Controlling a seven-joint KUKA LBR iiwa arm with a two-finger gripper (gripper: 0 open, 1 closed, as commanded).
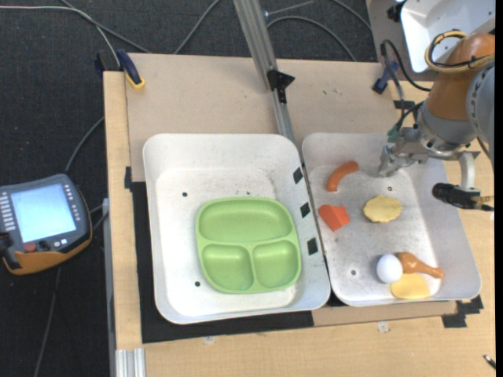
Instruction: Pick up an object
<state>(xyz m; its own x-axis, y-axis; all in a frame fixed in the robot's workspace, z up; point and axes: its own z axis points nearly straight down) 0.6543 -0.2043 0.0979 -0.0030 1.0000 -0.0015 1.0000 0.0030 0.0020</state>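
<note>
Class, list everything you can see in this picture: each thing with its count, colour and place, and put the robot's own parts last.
bins: 2, white, side by side on the bench
tray: 1, green, three compartments, in the left bin
sausage: 1, orange, right bin, far left part
block: 1, orange-red, right bin, left side
yellow disc: 1, pale yellow, middle of right bin
ball: 1, white, right bin, near edge
drumstick: 1, orange-brown, right of the ball
yellow piece: 1, yellow, right bin, near corner
pendant: 1, grey and orange with a screen, on the floor at left
clamps: 2, blue, far bench corners
post: 1, metal, behind the bins
arm: 1, grey with orange band, at right
tool: 1, grey, over the right bin's far part
</note>
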